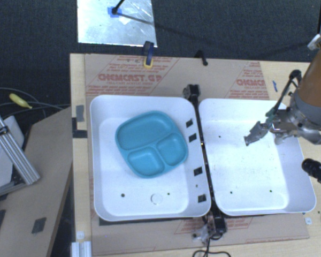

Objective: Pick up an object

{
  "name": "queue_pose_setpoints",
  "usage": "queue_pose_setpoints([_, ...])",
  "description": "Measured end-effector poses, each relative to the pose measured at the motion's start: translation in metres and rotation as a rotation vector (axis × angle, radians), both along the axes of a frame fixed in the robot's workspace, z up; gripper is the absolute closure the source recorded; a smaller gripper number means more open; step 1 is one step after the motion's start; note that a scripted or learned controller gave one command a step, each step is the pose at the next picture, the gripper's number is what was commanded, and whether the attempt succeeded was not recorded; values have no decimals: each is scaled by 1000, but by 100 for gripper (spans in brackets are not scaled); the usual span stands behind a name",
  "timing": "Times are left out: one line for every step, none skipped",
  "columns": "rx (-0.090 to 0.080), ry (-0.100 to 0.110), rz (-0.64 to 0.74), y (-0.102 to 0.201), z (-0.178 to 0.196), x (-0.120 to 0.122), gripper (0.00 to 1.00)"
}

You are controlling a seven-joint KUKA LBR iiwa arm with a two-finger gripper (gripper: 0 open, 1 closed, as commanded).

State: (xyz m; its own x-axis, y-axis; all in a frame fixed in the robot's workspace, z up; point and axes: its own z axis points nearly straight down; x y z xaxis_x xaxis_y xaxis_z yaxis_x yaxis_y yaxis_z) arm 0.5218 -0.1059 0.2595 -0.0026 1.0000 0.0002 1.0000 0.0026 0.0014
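A blue plate (pixel 150 143) with three compartments lies flat in the middle of the left bin (pixel 104 197). My gripper (pixel 252 136) hangs over the right bin (pixel 294 197), in its upper right part, pointing left toward the bin's middle. It is well to the right of the plate and apart from it, with the divider between the bins in between. I see nothing held in it.
A small pale round mark (pixel 157 198) shows on the left bin's floor near the front rim. Black clips (pixel 197 171) line the seam between the bins. The bins rest on a cardboard sheet (pixel 128 76). Beyond it, a shiny metal plate (pixel 115 15) lies at the back.
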Motion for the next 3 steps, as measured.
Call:
queue_pose_setpoints([2, -7, 9, 73, 56, 7, 0])
queue_pose_setpoints([4, 0, 11, 166, 53, -36, 0])
queue_pose_setpoints([1, -4, 3, 161, 64, -34, 100])
